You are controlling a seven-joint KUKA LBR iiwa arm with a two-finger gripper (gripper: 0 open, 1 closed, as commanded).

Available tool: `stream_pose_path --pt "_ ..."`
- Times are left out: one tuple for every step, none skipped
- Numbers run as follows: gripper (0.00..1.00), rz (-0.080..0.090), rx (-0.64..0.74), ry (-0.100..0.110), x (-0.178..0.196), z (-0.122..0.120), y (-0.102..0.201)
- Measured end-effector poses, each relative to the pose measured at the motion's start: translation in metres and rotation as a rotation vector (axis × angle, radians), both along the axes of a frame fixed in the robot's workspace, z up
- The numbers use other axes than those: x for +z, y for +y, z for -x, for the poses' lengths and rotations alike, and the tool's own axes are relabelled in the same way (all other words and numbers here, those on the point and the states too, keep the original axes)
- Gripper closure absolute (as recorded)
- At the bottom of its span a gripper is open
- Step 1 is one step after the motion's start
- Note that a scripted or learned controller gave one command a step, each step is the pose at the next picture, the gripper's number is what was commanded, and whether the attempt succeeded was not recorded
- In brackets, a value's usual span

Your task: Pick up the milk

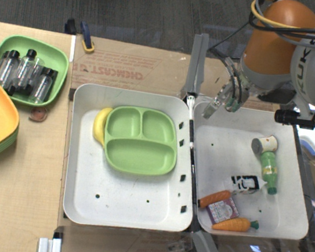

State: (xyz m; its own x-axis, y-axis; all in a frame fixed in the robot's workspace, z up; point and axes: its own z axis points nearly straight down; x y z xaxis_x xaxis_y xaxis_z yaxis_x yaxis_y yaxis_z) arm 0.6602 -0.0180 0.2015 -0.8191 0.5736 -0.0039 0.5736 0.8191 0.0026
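Cam view: gripper hangs over right bin's top-left corner, fingers spread w/ nothing between, while milk, a small black-and-white carton, lies mid-bin near green bottle, above carrot.

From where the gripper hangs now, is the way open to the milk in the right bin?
Probably yes. The gripper hangs over the right bin's far left corner; the milk lies flat on bare floor, with a carrot just beside it.
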Motion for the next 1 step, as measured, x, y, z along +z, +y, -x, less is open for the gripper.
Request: stream_pose_path --pt "1.0 0.0 0.123 0.004 -0.0099 0.0629 0.0518"
